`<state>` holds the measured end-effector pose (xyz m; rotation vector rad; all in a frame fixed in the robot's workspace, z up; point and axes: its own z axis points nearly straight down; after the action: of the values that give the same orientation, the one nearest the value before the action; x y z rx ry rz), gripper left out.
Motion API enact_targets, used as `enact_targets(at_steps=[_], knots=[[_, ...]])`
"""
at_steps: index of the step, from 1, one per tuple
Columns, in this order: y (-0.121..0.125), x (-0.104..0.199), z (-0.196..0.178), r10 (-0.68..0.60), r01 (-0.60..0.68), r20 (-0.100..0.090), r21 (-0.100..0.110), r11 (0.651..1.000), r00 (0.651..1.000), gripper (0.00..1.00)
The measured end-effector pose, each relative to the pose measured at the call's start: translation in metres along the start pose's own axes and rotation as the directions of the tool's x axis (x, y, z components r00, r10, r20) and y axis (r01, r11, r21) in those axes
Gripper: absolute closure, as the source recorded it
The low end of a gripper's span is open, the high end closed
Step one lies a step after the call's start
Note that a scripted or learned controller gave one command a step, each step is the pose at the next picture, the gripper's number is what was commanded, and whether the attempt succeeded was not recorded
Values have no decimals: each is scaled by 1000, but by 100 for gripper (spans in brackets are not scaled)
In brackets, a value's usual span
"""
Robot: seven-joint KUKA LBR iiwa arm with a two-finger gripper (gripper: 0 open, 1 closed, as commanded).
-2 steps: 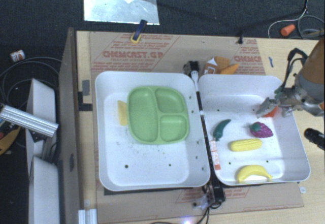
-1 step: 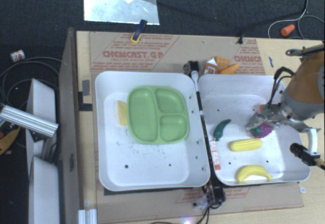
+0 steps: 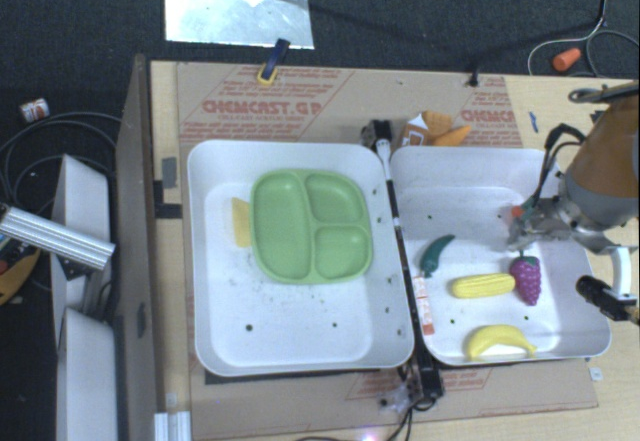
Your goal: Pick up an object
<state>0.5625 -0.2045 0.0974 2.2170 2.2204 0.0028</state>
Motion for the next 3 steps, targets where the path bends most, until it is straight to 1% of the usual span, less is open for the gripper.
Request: enact_targets(at_steps=[1,2,3], knots=[[26,-3,-84,-4,4,3,-8,1000,1000,100],[24,-2,-78,-2,2,0,1,1000,1000,0],[38,-2,-117,-3,3,0,-2,1000,1000,0]])
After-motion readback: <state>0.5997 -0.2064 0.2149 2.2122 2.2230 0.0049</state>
